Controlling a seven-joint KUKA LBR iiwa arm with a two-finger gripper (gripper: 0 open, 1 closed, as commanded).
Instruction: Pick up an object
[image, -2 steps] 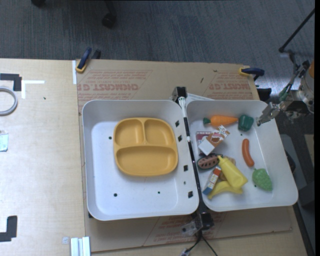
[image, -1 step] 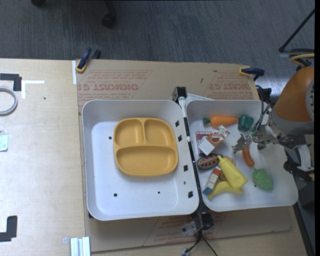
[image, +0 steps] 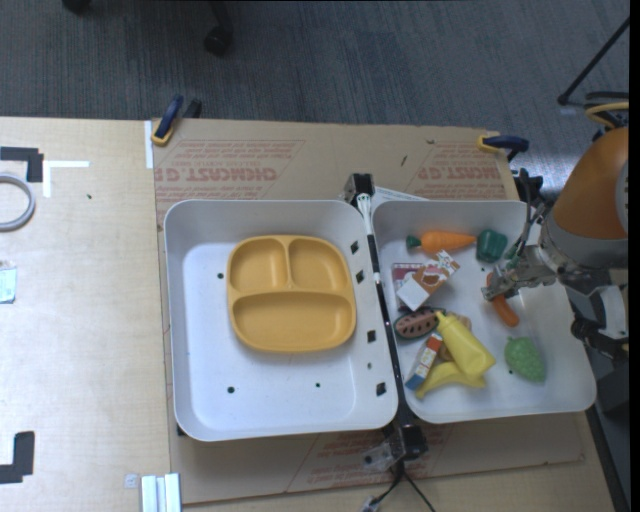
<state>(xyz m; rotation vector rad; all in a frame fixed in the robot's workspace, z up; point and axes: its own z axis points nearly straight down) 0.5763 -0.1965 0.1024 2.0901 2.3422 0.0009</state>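
Camera view: claw (image: 503, 290) touching orange piece (image: 507, 312).

Plain mustard-yellow divided plate (image: 291, 293) in white left bin (image: 200, 390); in white right bin (image: 560, 385), orange carrot (image: 446, 241) at twelve o'clock, yellow bottle (image: 463, 344) centre, green lump (image: 525, 359) at four o'clock, teal piece (image: 491, 244) at one o'clock

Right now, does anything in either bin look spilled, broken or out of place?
Nothing stands out. The yellow divided plate lies flat in the left bin; toy foods sit jumbled but contained in the right bin, with the gripper low among them.
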